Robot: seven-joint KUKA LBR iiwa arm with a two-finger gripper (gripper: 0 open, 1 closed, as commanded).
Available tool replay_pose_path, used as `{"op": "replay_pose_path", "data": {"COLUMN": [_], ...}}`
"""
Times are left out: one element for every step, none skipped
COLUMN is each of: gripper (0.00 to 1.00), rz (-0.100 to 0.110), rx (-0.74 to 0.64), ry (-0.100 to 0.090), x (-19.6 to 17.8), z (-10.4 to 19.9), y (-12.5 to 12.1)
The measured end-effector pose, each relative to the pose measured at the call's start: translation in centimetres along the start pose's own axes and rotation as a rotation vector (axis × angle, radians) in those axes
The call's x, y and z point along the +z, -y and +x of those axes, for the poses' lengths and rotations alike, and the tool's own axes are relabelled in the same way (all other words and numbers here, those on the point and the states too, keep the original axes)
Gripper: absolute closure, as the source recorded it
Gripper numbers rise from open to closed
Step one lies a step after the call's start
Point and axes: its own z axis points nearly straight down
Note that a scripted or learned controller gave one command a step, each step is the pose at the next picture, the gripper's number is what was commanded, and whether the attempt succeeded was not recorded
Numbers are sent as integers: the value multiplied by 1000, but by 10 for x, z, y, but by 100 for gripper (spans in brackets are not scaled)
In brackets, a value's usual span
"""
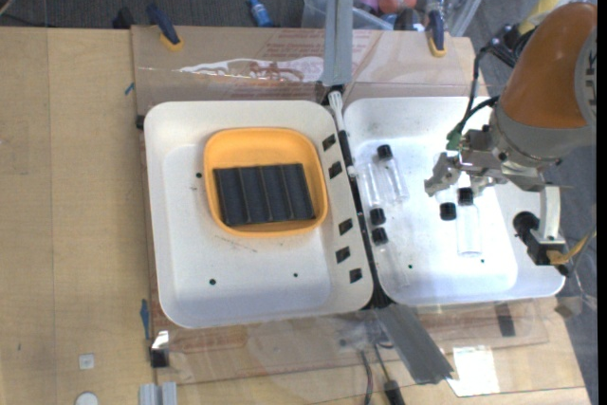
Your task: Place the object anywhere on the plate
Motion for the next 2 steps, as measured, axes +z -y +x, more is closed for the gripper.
{"op": "replay_pose_path", "data": {"gripper": [100,100], "rz": [0,-1], "rx": [-77,-348], "ry": [2,2], "x": [-2,-10], "z": [23,50], "y": [-33,-69]}}
